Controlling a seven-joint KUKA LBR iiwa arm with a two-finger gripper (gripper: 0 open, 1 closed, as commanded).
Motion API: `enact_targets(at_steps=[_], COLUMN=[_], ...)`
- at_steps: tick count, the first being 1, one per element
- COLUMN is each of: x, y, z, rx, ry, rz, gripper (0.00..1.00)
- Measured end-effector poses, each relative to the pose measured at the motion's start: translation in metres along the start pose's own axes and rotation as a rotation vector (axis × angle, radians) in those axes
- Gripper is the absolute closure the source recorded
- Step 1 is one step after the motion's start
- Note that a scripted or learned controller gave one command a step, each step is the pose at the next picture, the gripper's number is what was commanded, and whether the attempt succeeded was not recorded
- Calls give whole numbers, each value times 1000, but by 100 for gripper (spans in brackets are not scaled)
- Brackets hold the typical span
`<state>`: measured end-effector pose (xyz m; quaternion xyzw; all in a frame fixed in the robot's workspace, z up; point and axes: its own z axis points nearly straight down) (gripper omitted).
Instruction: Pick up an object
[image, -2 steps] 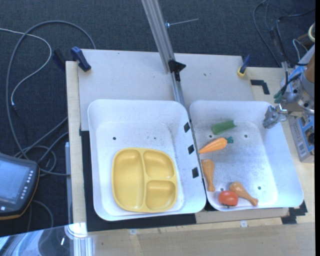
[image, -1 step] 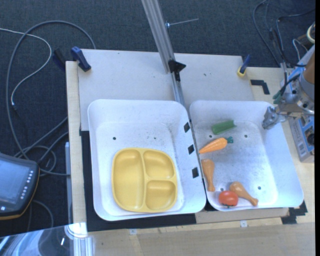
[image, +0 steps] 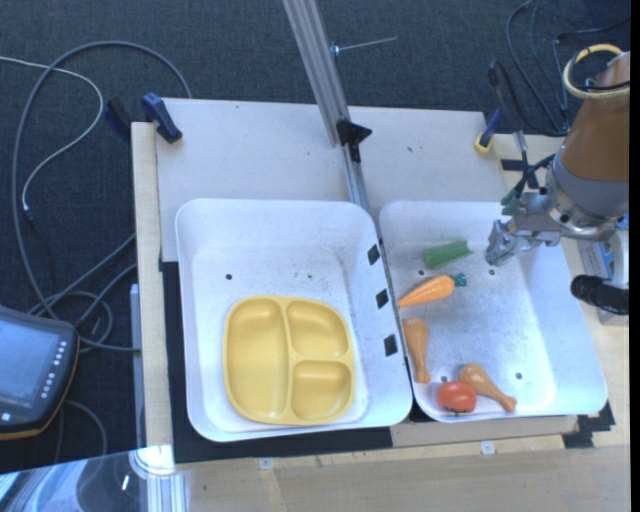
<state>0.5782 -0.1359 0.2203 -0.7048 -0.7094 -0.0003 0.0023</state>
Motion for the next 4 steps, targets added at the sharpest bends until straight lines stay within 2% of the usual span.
enact_targets(at_steps=[2,4], x=[100,220], y=[-12,-5], z=[9,-14], rx=[1,-4], ry=[0,0], rz=[0,-2], gripper=[100,100])
